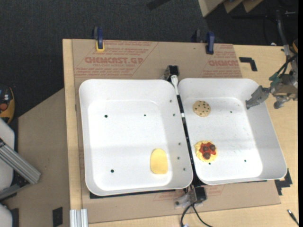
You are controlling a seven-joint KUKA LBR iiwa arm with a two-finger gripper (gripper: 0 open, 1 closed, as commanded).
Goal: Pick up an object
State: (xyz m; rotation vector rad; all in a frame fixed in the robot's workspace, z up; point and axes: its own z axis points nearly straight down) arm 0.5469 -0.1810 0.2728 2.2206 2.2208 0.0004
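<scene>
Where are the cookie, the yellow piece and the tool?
cookie (201, 109): camera view, centre of its top face, right bin.
yellow piece (159, 161): camera view, middle of its surface, left bin.
tool (252, 100): camera view, grey tip over the right bin's far right corner.

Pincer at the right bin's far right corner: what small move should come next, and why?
Probably slide the pincer left over the cookie, the nearest item. It hangs above the right bin's rim with nothing between its fingers, while the cookie lies flat and apart from the tart.
</scene>
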